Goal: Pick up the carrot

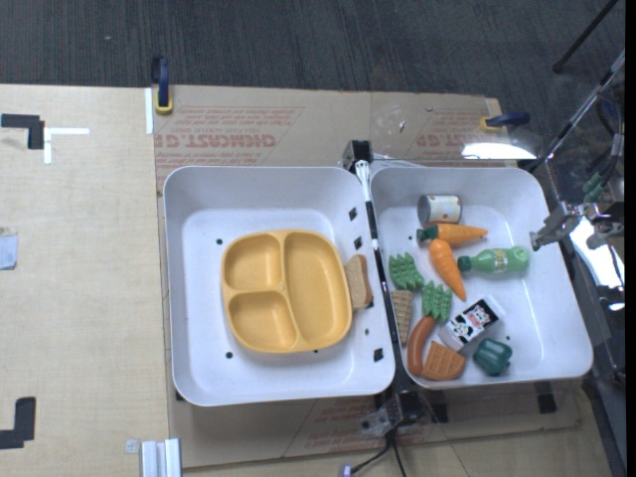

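Orange carrot [447,267] lies slantwise in my right bin [556,296], leafy end up-left, left of my gripper [549,233]; whether it's gripping, I cannot tell.

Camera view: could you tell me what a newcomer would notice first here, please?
The yellow divided plate fills the middle of the left bin. The right bin holds a crowded heap of toy food, where two orange carrots lie beside a green bottle and a small can.
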Controlling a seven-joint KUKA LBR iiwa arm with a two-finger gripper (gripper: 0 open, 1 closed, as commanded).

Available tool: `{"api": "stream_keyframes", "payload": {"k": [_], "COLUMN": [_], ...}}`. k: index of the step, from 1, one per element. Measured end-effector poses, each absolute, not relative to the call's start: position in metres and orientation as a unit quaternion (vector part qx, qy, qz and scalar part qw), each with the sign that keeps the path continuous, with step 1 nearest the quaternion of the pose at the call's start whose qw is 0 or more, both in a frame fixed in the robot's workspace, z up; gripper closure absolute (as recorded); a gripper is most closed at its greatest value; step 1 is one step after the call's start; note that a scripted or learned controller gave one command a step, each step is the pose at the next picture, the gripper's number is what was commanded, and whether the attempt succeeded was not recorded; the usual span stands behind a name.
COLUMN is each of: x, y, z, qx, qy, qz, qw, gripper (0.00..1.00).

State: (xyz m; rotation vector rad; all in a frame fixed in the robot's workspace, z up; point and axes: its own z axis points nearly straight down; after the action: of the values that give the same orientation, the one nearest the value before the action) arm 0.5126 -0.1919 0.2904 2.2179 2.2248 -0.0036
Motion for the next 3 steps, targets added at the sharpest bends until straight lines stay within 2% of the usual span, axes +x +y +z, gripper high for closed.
{"api": "stream_keyframes", "payload": {"k": [1, 2, 3], "x": [0.564, 0.579, 0.579], "y": [-0.121, -0.096, -0.098], "z": [0.188, 0.091, 0.1], "qx": [0.705, 0.727, 0.729], "qy": [0.709, 0.687, 0.685], "qz": [-0.0011, -0.0015, -0.0024], "qw": [0.0, -0.001, -0.001], "gripper": [0.0, 0.0, 1.0]}}
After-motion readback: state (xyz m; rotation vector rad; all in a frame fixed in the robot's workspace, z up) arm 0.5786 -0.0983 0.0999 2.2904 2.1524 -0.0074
